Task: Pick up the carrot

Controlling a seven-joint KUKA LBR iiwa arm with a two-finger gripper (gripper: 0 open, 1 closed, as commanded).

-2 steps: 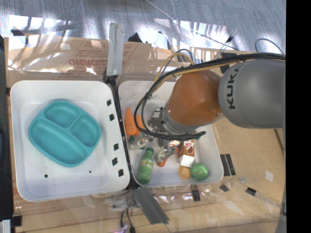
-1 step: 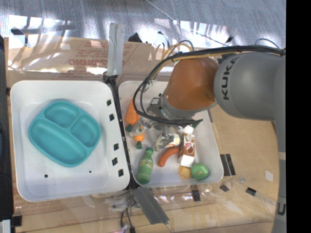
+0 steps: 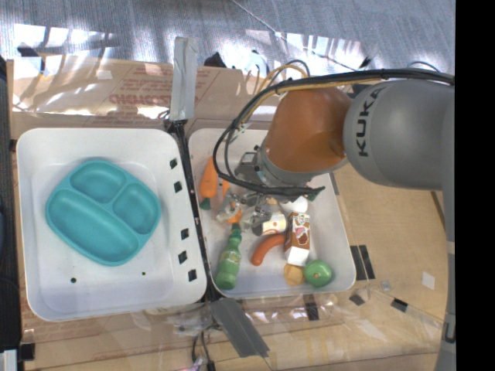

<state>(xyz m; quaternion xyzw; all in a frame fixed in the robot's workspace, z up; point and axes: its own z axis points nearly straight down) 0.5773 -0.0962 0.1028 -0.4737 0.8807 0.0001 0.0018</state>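
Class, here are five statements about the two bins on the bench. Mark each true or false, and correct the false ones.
1. The teal divided plate lies in the left bin. True.
2. The carrot lies on the plate. False: it lies in the right bin, near its left wall.
3. A green bottle lies in the right bin. True.
4. The green apple is in the left bin. False: it sits in the right bin's near right corner.
5. The arm reaches over the right bin. True.
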